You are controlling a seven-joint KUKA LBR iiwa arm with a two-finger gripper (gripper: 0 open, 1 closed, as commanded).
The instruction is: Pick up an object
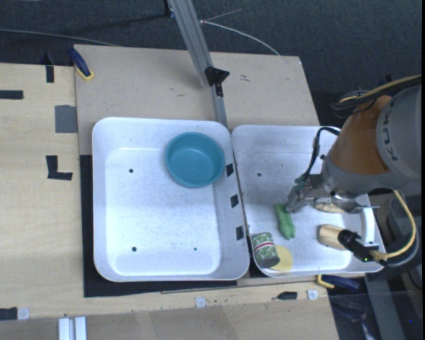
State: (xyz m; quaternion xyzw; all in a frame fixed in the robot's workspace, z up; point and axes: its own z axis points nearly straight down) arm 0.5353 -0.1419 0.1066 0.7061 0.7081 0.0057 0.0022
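My gripper (296, 201) is low in the right bin (269, 147), its tip right at the upper end of a green oblong object (286, 222) that lies on the bin floor. A small can with a green label (263, 249) rests against the bin's front left corner, next to a yellow flat piece (282, 260). A tan wooden piece (329, 235) lies at the front right of the same bin. A blue bowl (195, 159) stands in the left bin (127, 211) near its back right corner.
A grey metal rod (198, 44) slants down from the top to the divide between the bins. The arm's grey and orange body (372, 151) covers the right bin's right side. A blue and yellow clip (82, 64) lies at the board's back left.
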